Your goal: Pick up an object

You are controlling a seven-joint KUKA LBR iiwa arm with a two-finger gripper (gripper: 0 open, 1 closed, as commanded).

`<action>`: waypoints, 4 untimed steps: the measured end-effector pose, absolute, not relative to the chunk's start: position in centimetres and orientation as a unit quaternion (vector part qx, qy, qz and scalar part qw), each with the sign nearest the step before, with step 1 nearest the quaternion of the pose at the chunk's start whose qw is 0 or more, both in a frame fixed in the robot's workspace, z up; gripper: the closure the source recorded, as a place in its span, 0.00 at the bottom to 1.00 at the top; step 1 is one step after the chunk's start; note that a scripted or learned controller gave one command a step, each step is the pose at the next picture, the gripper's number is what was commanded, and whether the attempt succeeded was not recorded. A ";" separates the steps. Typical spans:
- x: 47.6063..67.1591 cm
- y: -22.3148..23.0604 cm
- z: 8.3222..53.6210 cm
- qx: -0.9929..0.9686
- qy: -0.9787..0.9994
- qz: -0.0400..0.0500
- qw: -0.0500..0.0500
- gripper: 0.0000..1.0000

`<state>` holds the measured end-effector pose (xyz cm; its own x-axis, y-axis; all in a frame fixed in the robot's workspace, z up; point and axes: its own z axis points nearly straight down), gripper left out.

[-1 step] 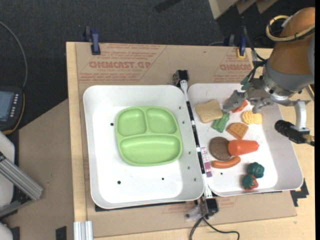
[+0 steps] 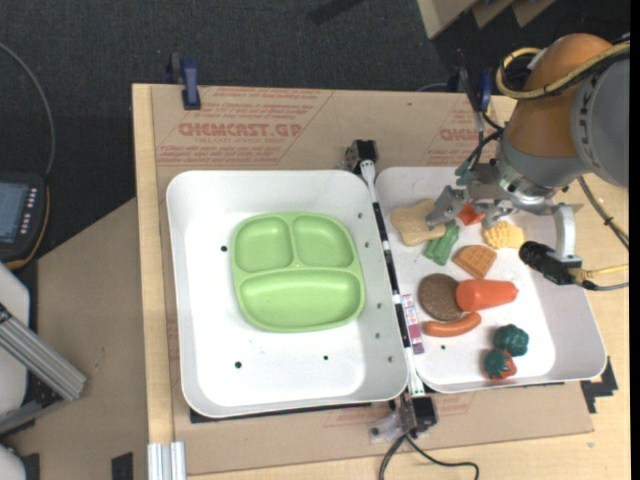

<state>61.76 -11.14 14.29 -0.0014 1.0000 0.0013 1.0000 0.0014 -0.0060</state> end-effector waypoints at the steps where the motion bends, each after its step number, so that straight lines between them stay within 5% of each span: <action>1: 63.4 -11.1 8.4 -0.707 -0.707 -0.001 0.002 0.00; 2: 66.9 -9.1 8.7 -0.706 -0.708 -0.002 -0.003 0.00; 3: 61.4 -18.1 8.7 -0.710 -0.704 0.001 -0.001 0.00; 4: 66.3 -15.6 8.6 -0.706 -0.708 -0.002 -0.003 0.00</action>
